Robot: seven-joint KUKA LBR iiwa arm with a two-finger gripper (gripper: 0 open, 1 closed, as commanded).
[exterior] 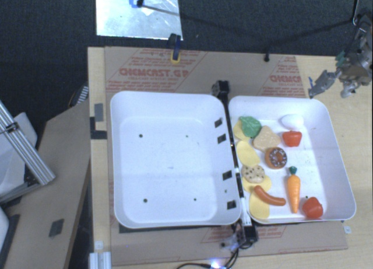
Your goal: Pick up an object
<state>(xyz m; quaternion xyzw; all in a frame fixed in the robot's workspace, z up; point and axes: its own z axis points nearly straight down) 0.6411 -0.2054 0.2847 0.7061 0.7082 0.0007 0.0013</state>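
You have two bins side by side on the bench point(145, 66): the left bin point(169, 157) and the right bin point(332, 145). Take the doughnut point(276, 157) in the right bin as your landmark. Behind it lies the bread slice point(267, 138), and further back and left the leafy piece point(250, 126). To its left and nearer you sits the cookie point(253, 173). In front, the sausage point(270, 196); front right, the carrot point(293, 189). What may be an egg point(291, 122) lies behind and right.

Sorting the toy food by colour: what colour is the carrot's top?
Green, above the orange carrot body, in the camera view.
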